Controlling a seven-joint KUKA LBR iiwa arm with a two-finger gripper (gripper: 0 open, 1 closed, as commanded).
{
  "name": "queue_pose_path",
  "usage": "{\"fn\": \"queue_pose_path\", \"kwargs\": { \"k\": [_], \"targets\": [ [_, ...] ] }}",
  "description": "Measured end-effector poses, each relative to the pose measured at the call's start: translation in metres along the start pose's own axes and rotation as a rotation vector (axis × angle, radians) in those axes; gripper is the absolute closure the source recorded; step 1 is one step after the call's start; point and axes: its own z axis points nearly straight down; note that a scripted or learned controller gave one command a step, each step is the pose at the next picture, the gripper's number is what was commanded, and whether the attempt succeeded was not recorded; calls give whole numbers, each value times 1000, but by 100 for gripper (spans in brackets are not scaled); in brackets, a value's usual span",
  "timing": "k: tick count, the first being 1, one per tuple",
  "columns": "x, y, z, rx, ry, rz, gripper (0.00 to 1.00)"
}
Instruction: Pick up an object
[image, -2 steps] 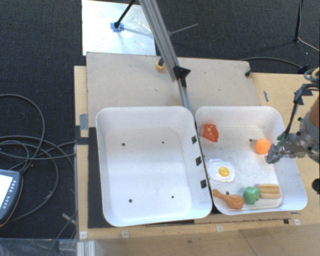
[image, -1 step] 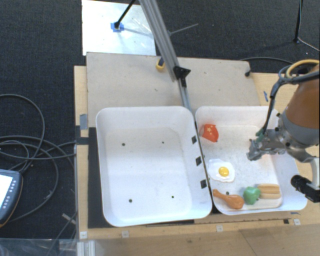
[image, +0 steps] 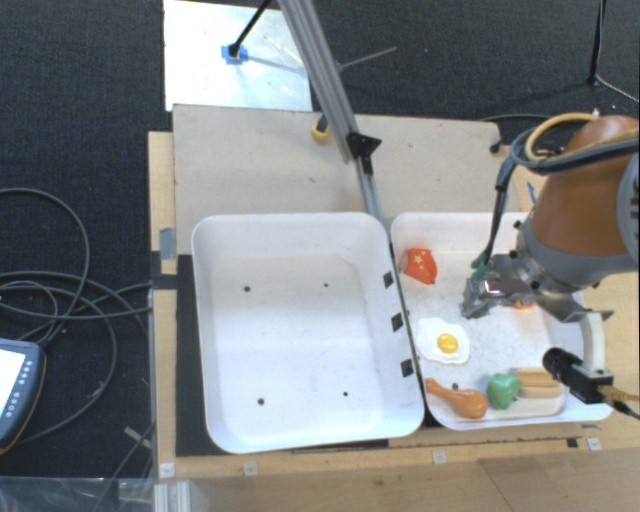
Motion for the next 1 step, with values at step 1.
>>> {"fn": "queue_pose_path", "kwargs": {
  "k": [1],
  "targets": [
    [45,-9,11,2,0,2,100]
  ]
}}
